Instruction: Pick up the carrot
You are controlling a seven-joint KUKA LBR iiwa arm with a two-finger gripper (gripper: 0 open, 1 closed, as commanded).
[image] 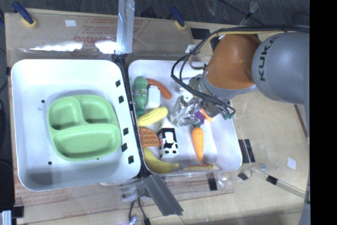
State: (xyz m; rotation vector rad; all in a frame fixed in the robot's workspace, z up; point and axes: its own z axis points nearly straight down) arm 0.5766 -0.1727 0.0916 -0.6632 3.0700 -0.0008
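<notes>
KUKA arm [274,63], part of the logo readable on the grey housing, hangs over the right bin [231,139]. Left bin [21,113] has a green divided plate [84,126] w/ open room around it. Gripper [185,109]: can't tell its state, too cluttered. Banana [158,163] is by the near wall. Carrot [197,142] lies just below the gripper, free floor to its right.

The grey arm [281,66] reaches in from the right, its thick link lying across the upper right of the view. The orange band [231,63] sits just above the wrist, with black cables looping around it. Below the band the wrist bends downward and to the left, ending in the metallic tool [185,110], which points down, held low.
</notes>
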